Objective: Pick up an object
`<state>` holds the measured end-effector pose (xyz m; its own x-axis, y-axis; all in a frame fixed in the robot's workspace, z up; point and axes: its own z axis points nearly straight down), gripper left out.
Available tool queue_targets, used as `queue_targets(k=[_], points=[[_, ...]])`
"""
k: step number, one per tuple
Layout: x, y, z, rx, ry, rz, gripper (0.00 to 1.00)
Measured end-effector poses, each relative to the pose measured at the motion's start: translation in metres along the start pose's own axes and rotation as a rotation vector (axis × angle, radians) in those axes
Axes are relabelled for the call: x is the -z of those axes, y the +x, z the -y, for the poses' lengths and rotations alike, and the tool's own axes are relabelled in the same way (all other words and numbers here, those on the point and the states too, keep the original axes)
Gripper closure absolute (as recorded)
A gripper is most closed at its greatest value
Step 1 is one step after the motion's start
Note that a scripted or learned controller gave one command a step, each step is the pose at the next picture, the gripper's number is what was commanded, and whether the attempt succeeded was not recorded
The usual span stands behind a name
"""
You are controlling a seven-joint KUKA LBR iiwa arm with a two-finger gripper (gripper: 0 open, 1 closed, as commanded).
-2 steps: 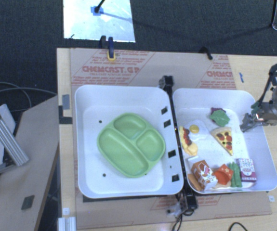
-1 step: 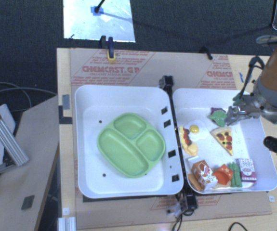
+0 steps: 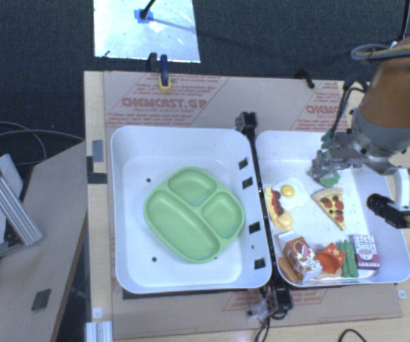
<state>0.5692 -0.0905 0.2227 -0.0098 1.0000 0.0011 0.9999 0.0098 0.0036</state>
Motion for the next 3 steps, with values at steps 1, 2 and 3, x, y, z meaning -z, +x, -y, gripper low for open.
queue_targets(k=[1,2,3], points=[[0.012,0.048,-0.024,-0.001,-0.001,0.0,1.0],[0.01,0.101,-0.038,0.0,0.001,0.0,1.0],[0.0,0.143,-0.073,-0.001,-0.001,0.0,1.0]])
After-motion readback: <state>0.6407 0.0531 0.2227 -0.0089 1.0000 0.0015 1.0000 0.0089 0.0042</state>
